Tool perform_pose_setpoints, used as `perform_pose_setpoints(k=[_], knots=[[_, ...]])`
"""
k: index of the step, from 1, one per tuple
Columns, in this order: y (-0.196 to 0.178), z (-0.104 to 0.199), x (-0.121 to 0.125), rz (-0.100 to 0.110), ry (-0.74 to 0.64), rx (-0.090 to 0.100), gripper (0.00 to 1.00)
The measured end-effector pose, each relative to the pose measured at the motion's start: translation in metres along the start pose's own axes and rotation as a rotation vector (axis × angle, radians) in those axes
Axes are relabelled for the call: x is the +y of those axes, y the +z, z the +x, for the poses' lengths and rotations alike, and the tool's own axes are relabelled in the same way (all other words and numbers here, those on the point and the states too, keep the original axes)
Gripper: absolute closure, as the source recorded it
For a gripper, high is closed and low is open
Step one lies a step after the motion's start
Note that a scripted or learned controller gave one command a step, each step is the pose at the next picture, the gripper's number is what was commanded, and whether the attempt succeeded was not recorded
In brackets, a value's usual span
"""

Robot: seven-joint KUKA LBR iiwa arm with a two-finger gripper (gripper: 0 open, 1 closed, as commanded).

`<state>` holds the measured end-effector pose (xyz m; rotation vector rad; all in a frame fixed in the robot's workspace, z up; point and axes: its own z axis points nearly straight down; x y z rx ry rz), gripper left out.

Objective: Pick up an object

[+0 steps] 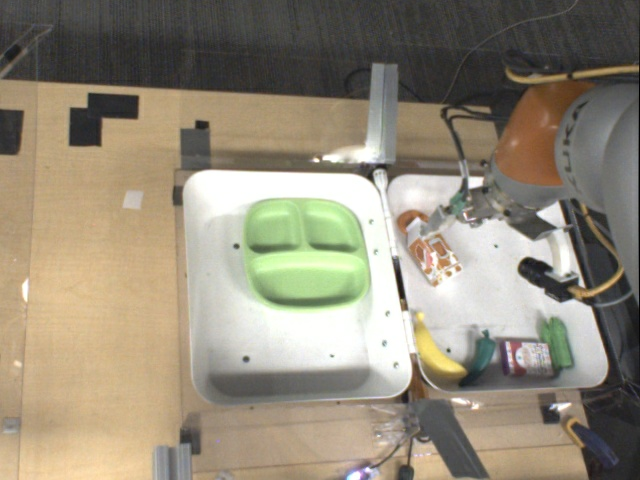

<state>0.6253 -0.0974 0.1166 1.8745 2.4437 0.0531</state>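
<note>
Bench: wood, 2 white bins (300, 388)
Packet (436, 258): right bin, upper left; probably light, crinkly; grasp across the narrow width
Gripper (462, 208): just above packet; finger state hidden, cannot tell

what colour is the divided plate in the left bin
Light green, seen plainly in the camera view: the divided plate lies in the left bin.

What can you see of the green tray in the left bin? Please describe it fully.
The green tray is light green, apparently matte plastic, with rounded corners. It has three compartments: two smaller ones on the far side, one wide one on the near side. It lies flat and face up in the left bin, toward its far right part. Nothing rests in it, and the gripper is away, over the right bin.
</note>
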Motion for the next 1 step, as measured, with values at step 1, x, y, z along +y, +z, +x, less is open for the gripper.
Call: perform_pose_setpoints(k=[1], knots=[[0.0000, 0.0011, -0.0021, -0.002, 0.027, 0.000, 0.00]])
